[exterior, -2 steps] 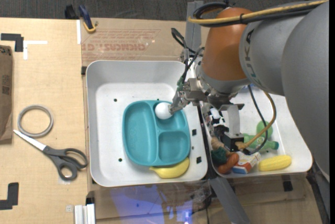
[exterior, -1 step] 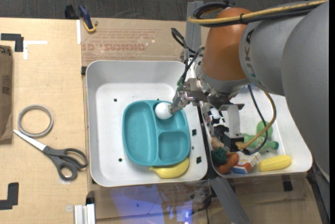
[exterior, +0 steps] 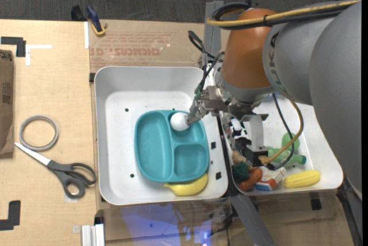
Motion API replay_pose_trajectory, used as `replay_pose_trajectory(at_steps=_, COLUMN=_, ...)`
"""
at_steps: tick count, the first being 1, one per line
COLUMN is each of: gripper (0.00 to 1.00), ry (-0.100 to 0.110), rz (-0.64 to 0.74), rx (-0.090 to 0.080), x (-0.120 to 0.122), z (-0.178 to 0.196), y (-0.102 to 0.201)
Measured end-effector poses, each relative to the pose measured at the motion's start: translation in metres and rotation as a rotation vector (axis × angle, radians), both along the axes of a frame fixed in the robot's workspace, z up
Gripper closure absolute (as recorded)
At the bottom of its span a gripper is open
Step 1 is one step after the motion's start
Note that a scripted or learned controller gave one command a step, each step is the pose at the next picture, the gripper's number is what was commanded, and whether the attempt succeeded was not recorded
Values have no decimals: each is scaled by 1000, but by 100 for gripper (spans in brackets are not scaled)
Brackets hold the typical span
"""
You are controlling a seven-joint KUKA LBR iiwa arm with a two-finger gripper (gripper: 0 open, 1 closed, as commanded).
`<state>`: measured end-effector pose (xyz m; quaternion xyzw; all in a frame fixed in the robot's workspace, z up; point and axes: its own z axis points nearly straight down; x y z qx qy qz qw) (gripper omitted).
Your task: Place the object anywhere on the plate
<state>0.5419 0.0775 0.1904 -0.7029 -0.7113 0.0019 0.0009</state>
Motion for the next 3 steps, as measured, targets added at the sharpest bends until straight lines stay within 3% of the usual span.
replay_pose_trajectory(at_steps=3, gripper=0, ry=0, rz=0, rx=0, x=0, z=0, y=0)
